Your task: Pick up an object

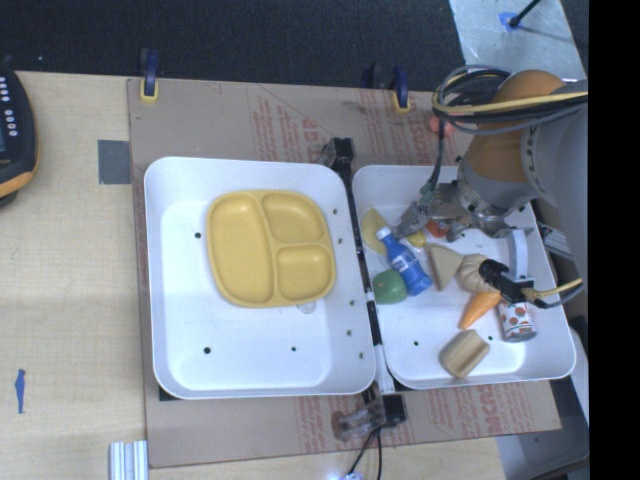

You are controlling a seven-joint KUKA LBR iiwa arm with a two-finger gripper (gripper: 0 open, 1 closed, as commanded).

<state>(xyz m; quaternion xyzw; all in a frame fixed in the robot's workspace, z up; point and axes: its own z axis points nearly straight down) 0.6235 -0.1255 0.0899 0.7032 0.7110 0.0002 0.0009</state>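
A yellow three-compartment plastic plate [271, 247] is lying in the left white bin [180, 358]. In the right white bin [555, 363], the gripper [432, 218] is hovering over a blue plastic bottle [405, 263], its grip impossible to judge; nothing appears lifted yet.

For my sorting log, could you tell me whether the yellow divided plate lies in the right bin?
No, the yellow divided plate lies in the left bin, apart from the small items in the right bin.

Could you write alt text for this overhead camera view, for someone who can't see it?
A grey robot arm reaches into the right white bin of small toys, including a blue bottle and an orange carrot. The left white bin holds a yellow divided plate.
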